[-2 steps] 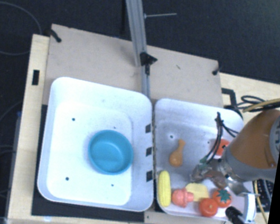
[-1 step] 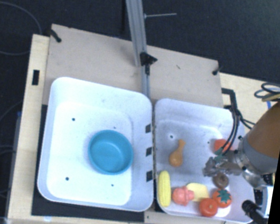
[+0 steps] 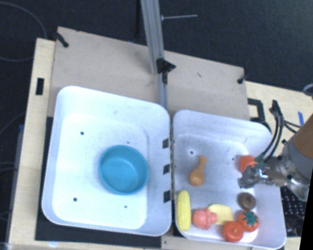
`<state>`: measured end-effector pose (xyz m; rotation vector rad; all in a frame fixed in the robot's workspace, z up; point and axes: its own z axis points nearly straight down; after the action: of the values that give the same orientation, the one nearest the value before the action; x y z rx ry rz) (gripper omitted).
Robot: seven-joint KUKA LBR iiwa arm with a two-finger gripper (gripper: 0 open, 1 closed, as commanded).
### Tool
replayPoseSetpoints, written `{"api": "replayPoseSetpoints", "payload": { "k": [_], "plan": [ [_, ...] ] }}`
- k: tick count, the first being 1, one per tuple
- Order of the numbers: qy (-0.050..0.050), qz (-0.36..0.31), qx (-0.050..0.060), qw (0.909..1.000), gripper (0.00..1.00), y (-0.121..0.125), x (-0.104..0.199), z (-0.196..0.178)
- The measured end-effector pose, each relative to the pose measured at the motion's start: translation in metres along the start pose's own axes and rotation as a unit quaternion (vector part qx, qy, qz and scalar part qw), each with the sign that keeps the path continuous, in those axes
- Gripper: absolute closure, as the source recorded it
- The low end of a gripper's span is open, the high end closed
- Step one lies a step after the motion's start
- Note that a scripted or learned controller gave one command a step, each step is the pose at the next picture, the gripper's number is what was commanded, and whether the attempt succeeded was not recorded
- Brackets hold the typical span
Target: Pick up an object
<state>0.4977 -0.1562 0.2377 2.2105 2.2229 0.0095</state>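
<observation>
Toy foods lie scattered in the right bin [image 3: 216,126]. A red piece [image 3: 246,162] sits near the bin's right wall, just beside the gripper [image 3: 250,178], which hangs low over that side; whether its fingers are apart or together cannot be told from this view, and nothing is seen held between them. Just below the gripper rests a small brown round piece [image 3: 246,201]. Along the bin's near edge lie a strawberry [image 3: 249,220], a tomato [image 3: 233,231], a yellow piece [image 3: 221,212] and a pink piece [image 3: 204,219], close together, with a corn cob [image 3: 183,209] standing lengthwise by the left wall. A tan drumstick [image 3: 198,172] lies alone toward the bin's middle. The left bin [image 3: 75,107] holds a blue bowl [image 3: 124,169], upright, near its centre. Both bins sit side by side on the bench [image 3: 114,60].
</observation>
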Motion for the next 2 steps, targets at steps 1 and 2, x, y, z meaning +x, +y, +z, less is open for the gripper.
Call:
{"api": "replayPoseSetpoints", "payload": {
  "k": [1,2],
  "plan": [
    [0.0,-0.001,0.001,1.0,1.0,0.003,-0.001,-0.055],
    [-0.001,-0.001,0.002,1.0,1.0,0.016,0.039,-0.05]
  ]
}}
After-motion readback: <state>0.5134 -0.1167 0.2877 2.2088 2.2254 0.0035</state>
